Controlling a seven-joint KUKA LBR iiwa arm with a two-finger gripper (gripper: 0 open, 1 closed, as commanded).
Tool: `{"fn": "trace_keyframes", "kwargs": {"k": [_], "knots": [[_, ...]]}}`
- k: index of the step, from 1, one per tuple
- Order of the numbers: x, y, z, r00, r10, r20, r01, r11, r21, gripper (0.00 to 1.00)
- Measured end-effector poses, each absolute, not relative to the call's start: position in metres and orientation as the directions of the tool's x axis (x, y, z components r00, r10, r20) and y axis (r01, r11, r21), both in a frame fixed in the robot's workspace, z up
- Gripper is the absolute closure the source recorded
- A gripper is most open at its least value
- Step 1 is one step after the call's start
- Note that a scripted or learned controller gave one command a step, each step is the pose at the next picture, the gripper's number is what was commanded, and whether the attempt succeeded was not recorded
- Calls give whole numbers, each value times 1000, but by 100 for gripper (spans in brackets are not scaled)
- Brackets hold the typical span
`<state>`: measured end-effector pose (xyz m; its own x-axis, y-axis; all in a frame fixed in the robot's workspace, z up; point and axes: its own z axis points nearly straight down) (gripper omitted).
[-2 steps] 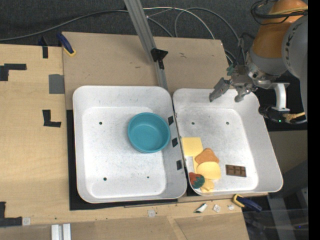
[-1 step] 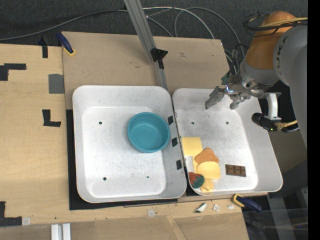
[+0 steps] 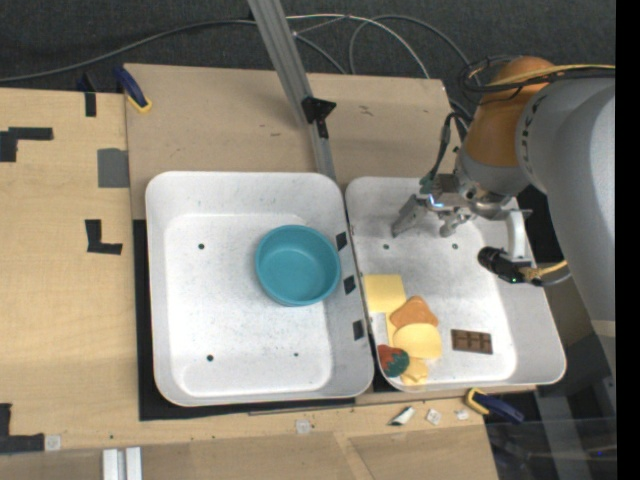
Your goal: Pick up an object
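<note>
Camera view: the pincer (image 3: 428,223) hangs over the far part of the right bin (image 3: 530,368), fingers spread apart and gripping nothing. This looks like the approach step. The yellow sponge (image 3: 383,290), orange and yellow pieces (image 3: 415,328) and brown chocolate-like bar (image 3: 471,342) lie nearer; next it must descend onto one. No legible writing.

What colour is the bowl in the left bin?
Teal blue; the bowl shows clearly in the camera view.
</note>
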<state>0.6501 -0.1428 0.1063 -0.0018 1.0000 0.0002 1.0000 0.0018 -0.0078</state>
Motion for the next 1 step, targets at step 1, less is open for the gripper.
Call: {"fn": "trace_keyframes", "kwargs": {"k": [1], "knots": [[652, -143, 121, -3, 1000, 0, 1000, 3, -3, 100]]}}
